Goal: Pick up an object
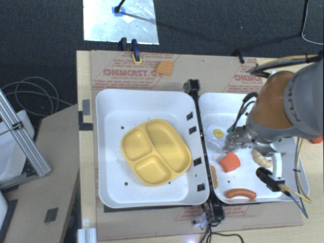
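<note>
Grey arm (298, 103) bent low over right bin (212, 105), hand (234, 142) above orange cup (230, 162), grip unclear.

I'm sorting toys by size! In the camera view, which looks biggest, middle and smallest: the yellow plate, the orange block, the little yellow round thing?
1. Yellow plate: biggest by far.
2. Orange block.
3. Little yellow round thing: smallest.

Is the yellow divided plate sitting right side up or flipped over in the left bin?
Right side up: the yellow divided plate shows its three hollow compartments facing the camera, lying flat on the left bin's floor.
</note>
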